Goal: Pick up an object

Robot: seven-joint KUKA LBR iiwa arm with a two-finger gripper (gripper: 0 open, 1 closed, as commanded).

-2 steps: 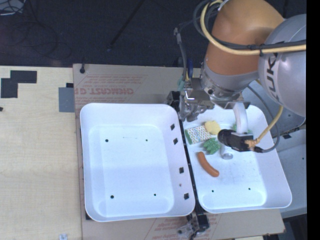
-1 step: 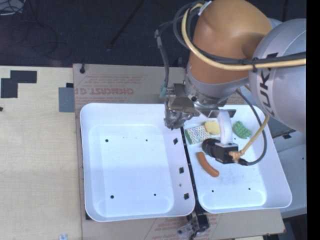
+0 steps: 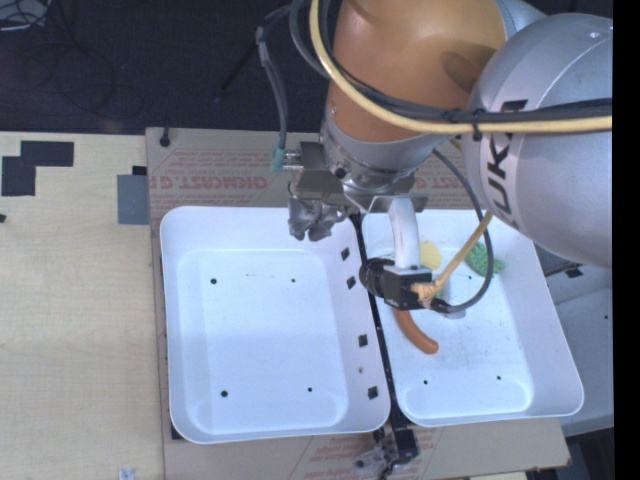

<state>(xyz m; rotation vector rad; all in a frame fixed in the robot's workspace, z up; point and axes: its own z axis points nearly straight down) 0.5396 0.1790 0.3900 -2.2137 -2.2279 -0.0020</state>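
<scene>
- Orange sausage-shaped object: in the camera view it lies flat on the floor of the right bin, in the bin's left half and close to the wall it shares with the left bin. It is slanted, with its near end pointing toward the view's lower right.
- Pincer: it hangs at the far rim of the left bin, near that bin's far right corner and just left of the divide between the two bins. I cannot tell whether it is open or closed. No object shows in its grasp.
- Relation: the orange object is across the divide from the pincer, to the right of it in the view and nearer the camera. The two are clearly apart and not touching.
- Other things in the right bin: a small yellow object and a green object lie near the far wall, beyond the orange one. Both are partly hidden by the robot, so their kind is unclear.
- Arm: its grey and orange body covers the upper right of the view, above the right bin's far side.
- Support: both bins rest on a brown cardboard sheet on the pale wooden table.
</scene>
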